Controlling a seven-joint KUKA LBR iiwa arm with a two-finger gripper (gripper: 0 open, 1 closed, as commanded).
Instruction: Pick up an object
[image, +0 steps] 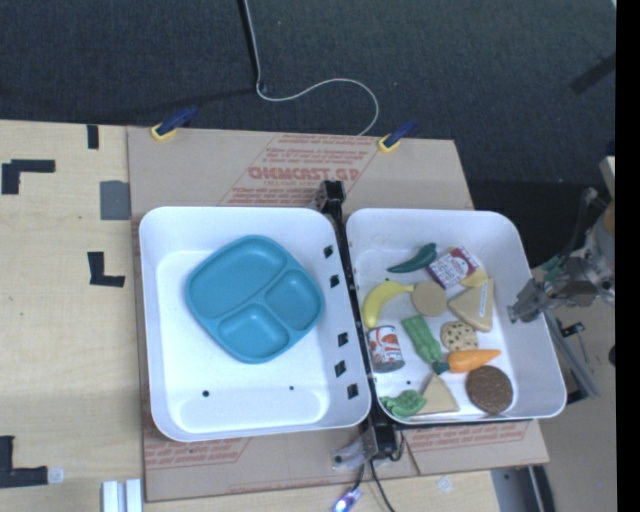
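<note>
The right bin (505, 235) holds several toy foods. Among them are a yellow banana (385, 298), a dark green pepper (412, 260), a red packet (452, 267), a small can (385, 347), a cheese wedge (476, 305), a cookie (458, 335), an orange carrot (472, 358) and a brown round patty (490, 388). My gripper (524, 304) hangs at this bin's right rim, just right of the cheese wedge. Nothing shows between its tips. The arm behind it is cut off by the frame's right side.
In the left bin (160, 300) lies a blue divided plate (255, 297). Both bins rest on a cardboard sheet (300, 170) on the wooden bench. A white cable (310, 92) loops across the dark floor behind. Black clips (332, 195) join the bins along the middle.
</note>
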